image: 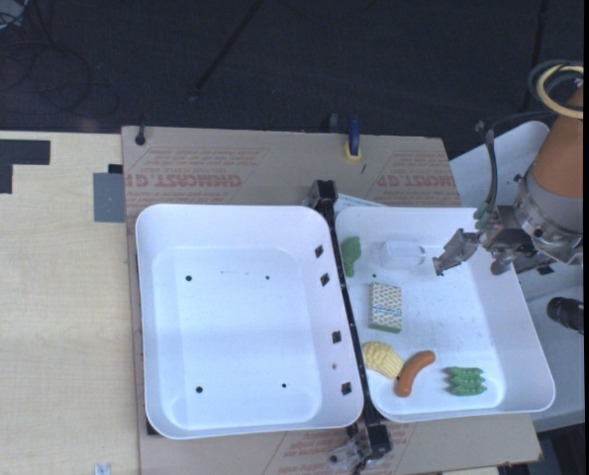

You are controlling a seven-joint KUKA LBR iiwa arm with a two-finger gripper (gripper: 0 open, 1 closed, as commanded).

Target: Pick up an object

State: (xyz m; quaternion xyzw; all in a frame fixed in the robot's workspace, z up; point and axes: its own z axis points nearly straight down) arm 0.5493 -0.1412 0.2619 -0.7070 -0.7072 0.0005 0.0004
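You have five small things to choose from, all lying in the right-hand shallow white plastic bin. Nearest the front rim sits a green pea-pod-shaped toy, and just to its left an orange sausage-shaped toy lies tilted, its lower end touching or nearly touching a yellow corn-cob-shaped toy. Behind the corn, near the bin's middle, rests a small rectangular box with a green-and-white checked face. Against the bin's left wall, further back, you see a green leafy lump — possibly a toy vegetable, though it is too small to tell.

The two-finger gripper hangs over the back right part of this bin, well apart from every toy. Its fingers are spread, and nothing sits between them. Beside its left fingertip there is a pale, clear patch on the bin floor; you cannot tell what it is. The grey arm with its orange band reaches in from the right.

The left-hand shallow white plastic bin stands just beside the first, the two joined by black clips. Both rest on a brown cardboard sheet over the pale wooden bench.
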